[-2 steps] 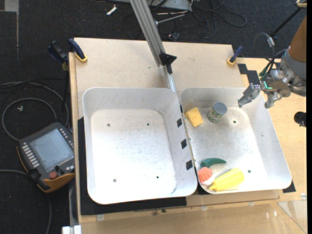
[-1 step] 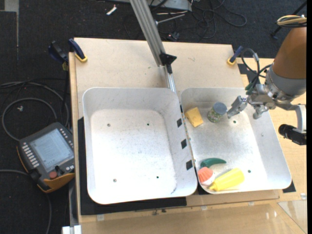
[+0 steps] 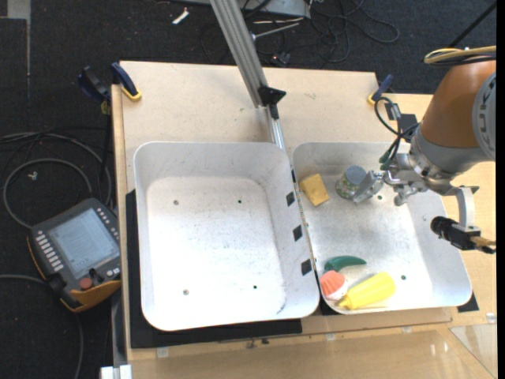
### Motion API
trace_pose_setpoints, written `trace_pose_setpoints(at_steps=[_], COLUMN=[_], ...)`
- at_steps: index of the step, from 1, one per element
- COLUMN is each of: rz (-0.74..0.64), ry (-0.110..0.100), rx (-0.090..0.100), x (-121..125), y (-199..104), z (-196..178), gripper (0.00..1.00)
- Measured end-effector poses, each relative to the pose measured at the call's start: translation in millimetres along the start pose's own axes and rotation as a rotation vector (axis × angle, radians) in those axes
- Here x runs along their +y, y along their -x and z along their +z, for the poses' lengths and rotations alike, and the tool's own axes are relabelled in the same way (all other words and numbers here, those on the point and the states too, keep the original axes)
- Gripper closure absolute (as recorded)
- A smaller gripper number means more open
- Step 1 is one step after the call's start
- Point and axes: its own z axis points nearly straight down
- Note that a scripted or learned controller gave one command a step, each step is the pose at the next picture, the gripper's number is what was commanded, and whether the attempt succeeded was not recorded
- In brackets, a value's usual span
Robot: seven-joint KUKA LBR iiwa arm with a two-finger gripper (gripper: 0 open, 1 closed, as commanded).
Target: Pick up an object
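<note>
Arm enters from right of frame, orange band at upper right. Gripper (image 3: pixel 377 186) over right bin (image 3: pixel 442 287), upper centre of it. Grey object (image 3: pixel 354 184) sits at fingertips, touching or just beside; whether between jaws, cannot tell. Jaw state: cannot tell. Yellow sponge (image 3: pixel 314 189) left of grey object, near divider. Green piece (image 3: pixel 344 263), orange piece (image 3: pixel 332 281), yellow piece (image 3: pixel 369 290) clustered lower left of right bin.
</note>
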Motion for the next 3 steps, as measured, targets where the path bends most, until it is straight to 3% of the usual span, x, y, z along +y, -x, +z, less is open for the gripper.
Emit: trace_pose_setpoints(at_steps=[1, 2, 3], rz=[0.000, 0.000, -0.002], ry=[0.000, 0.007, 0.011], rx=[0.000, -0.001, -0.003], x=[5.3, 7.0, 3.0], y=[-1.7, -1.5, -2.7], z=[62.4, 48.0, -14.4], gripper=[0.00, 1.00, 1.00])
